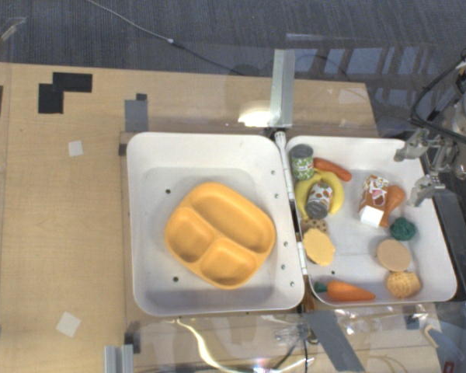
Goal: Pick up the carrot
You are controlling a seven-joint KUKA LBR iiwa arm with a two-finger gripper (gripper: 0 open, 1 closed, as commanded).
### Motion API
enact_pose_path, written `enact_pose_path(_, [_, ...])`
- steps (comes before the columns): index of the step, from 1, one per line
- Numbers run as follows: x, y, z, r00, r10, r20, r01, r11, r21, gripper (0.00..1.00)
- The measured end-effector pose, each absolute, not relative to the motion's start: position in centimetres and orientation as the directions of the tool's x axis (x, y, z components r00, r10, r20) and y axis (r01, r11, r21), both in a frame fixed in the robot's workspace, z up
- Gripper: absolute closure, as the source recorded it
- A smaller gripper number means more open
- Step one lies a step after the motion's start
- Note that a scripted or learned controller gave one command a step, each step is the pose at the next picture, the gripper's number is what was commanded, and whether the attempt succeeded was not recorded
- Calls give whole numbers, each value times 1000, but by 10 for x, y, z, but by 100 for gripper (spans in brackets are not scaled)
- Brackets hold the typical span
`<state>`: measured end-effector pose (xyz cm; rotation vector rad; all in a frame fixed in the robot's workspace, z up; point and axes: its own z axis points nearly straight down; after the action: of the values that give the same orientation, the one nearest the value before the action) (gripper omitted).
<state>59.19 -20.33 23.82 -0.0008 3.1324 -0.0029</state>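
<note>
1. Two white bins sit side by side on the wooden bench: the left bin [140,231] holds a yellow divided plate [220,233], and the right bin [443,274] holds a scatter of toy food.
2. One carrot [349,291] lies flat along the near edge of the right bin, its green top toward the divider and its orange tip pointing right.
3. Another carrot [332,169] lies near the far edge of that bin, tilted, just beside a small green can [301,162].
4. Below the can, a banana [334,196] curves around a striped can [319,200]; a round yellow slice [319,248] rests nearer the front, touching a small brown biscuit [314,226].
5. Further right lie a red and white carton [373,199], a dark green lump [403,228], a tan disc [394,255] and a bumpy yellow ball [403,284].
6. At the right edge, the gripper [429,165] hangs over the far right corner of the right bin, well apart from both carrots.
7. Its two metal fingers [424,188] stand spread apart with nothing between them.
8. Behind them, the arm reaches in from the right with black cables looped above the wrist.
</note>
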Motion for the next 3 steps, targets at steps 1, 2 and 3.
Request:
enact_pose_path(1, [557, -206, 198, -1000, -14, -6, -14, 1000, -1, 0])
enact_pose_path(2, [502, -206, 172, -1000, -6, -5, -6, 1000, -1, 0])
enact_pose_path(3, [499, -205, 138, -973, 230, -6, 230, 973, 1, 0])
